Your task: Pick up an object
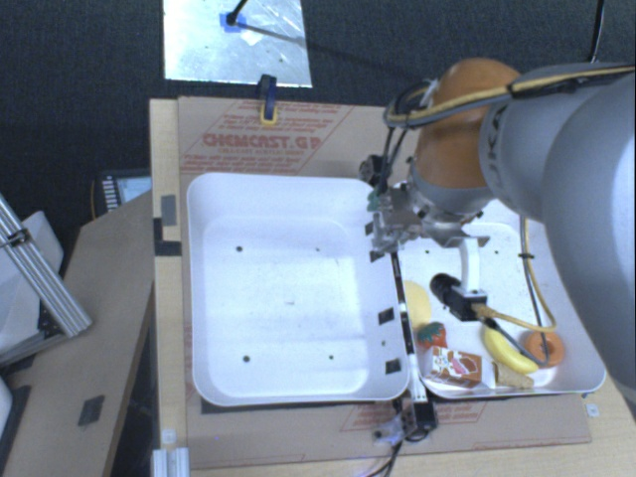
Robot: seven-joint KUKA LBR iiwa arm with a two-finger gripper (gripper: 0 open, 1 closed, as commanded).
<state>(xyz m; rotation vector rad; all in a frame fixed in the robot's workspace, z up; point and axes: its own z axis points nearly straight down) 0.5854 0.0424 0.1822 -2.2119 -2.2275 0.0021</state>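
Metal pincer [390, 229], opening I cannot tell, hangs above smooth curved banana [505, 350].

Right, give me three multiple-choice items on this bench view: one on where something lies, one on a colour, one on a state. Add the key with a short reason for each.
1. Where do the loose objects lie?
A. In the right bin
B. In the left bin
C. On the cardboard outside the bins

2. What colour is the band above the arm's wrist?
A. Blue
B. Orange
C. Green

3. How does the banana stand to the bin floor?
A. Lifted clear by the arm
B. Hanging over the bin wall
C. Lying on the floor among the other objects

Key:
1 A: the banana and the red-and-white packet sit at the near end of the right bin.
2 B: the band is orange against the grey arm.
3 C: the banana rests on the bin floor, well apart from the gripper.
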